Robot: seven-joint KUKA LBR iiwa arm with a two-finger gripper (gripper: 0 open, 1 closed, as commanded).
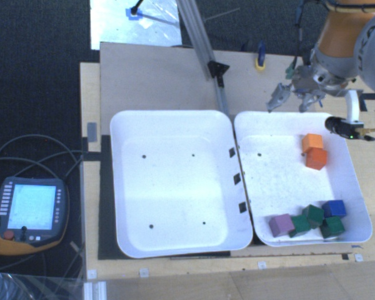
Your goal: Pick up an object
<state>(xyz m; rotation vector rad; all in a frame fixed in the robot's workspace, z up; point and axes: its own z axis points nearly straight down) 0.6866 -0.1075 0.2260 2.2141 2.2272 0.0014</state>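
- We find the pair of stacked orange blocks (314,151) nearest the claw, in the right white plastic bin (262,167), upper part.
- The two-finger claw (295,97) hangs spread and empty over the bench beyond the bin's far rim; the blocks lie toward the camera from it.

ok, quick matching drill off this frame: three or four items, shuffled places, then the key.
Items
1. orange block
2. blue block
3. purple block
4. gripper

Places
A. near edge of the right bin, leftmost of the cluster
B. above the right bin's far rim, nothing between the jaws
C. far part of the right bin, touching a red-orange block
D. near right corner of the right bin, beside the green blocks

Pairs: 1-C, 2-D, 3-A, 4-B
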